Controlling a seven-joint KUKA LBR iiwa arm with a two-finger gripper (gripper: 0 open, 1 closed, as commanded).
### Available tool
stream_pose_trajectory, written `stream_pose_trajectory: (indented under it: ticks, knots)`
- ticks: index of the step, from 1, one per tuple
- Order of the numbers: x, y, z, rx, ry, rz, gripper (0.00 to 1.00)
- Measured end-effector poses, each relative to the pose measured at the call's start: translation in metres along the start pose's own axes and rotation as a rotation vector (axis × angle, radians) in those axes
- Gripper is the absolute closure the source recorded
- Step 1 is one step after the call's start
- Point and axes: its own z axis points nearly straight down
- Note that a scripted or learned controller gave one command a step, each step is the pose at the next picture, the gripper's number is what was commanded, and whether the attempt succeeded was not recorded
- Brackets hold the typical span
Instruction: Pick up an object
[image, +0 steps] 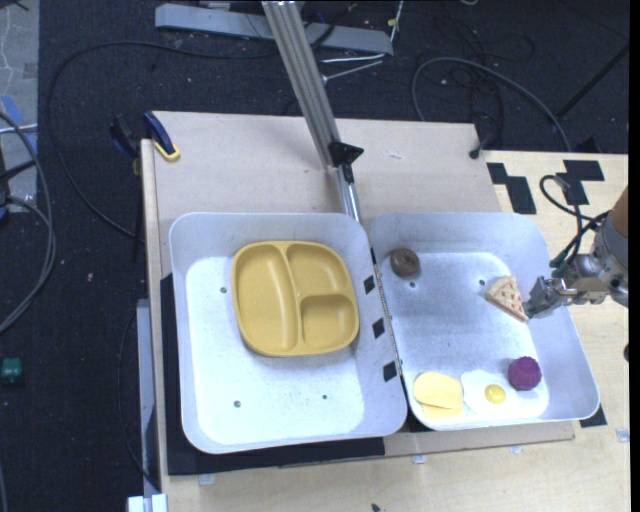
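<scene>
Purple ball (524, 373); round, matte

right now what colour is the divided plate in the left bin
Yellow; the divided plate shows best in the camera view.

The arm enters low from the right edge of the camera view — only its wrist end in frame, grey and metallic, with cables looping above it. The gripper (541, 298) points leftward, its dark fingers reaching over the right side of the bench — their spacing too small to make out.
</scene>
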Motion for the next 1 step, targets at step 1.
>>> stream_pose_trajectory:
  ticks: [1]
  knots:
    - [0.0025, 0.0039, -0.0429, 0.001, 0.000, -0.001, 1.00]
